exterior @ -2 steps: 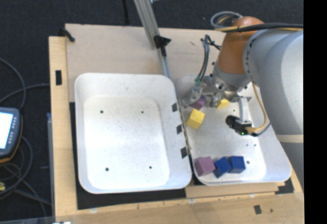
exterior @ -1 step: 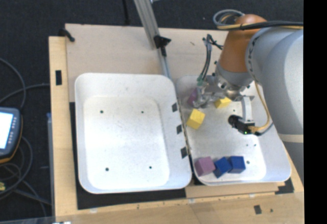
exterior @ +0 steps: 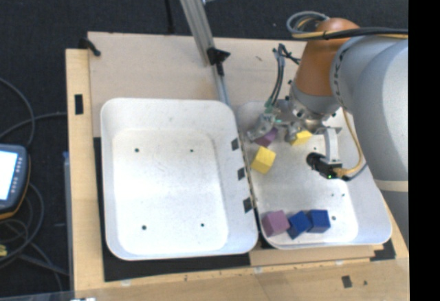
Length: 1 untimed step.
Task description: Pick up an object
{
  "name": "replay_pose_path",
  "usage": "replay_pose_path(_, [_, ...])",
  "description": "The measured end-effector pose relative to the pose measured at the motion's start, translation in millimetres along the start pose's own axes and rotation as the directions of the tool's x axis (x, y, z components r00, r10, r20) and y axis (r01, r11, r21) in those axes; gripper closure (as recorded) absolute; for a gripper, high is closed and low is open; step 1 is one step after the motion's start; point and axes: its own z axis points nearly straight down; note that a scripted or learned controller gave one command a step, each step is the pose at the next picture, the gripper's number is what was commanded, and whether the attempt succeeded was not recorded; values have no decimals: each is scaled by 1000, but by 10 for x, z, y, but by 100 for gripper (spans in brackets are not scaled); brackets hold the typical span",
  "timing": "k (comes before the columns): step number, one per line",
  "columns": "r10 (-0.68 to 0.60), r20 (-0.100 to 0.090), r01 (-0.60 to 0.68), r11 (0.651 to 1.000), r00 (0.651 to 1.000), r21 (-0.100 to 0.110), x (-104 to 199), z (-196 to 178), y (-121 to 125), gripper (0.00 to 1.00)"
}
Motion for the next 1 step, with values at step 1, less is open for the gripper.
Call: replay_pose_path(1, [2, 1, -2, 1000, 1000, 6, -22, -101, -13, 100])
